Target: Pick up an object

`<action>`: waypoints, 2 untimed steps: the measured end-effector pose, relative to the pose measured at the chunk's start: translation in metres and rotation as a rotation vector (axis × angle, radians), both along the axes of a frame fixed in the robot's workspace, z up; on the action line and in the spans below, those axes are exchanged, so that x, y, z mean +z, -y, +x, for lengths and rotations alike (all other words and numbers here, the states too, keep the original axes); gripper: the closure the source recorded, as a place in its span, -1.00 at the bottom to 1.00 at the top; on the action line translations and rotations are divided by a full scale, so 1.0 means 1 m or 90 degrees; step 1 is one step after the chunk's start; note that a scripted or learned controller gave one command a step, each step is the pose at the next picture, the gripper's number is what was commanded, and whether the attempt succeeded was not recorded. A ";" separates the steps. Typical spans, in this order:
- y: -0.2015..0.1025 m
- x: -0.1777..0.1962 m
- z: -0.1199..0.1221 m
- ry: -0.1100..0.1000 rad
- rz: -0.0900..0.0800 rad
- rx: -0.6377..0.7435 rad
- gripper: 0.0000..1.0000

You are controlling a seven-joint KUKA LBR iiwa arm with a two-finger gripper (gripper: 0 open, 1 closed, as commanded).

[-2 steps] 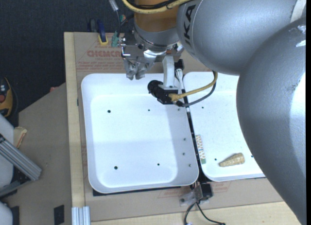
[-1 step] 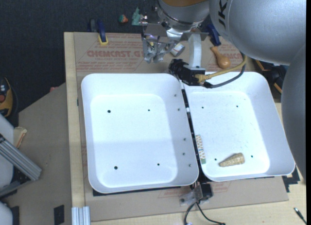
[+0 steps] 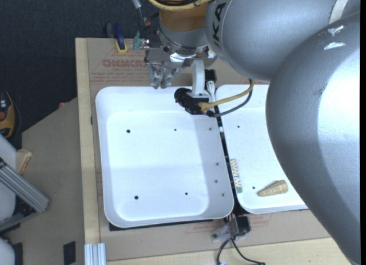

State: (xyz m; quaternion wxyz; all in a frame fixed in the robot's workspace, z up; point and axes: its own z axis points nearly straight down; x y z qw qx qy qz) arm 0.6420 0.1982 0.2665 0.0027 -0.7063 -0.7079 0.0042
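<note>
The gripper point(image 3: 162, 79) is hanging at the upper centre of the frame, over the far rim of the left bin point(image 3: 114, 161); its fingers are too small and shadowed to tell whether they are apart or together. The only loose object, a tan cone-shaped piece point(image 3: 273, 188), is lying in the right bin point(image 3: 251, 143) at the lower right, well apart from the gripper. A descent here risks closing on nothing or striking the rim.

right bin point(image 3: 251, 143) half behind arm point(image 3: 297, 58), end effector point(image 3: 162, 80) fingers indistinct
</note>
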 end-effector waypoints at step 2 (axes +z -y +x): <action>-0.004 -0.031 -0.011 0.000 0.001 0.001 1.00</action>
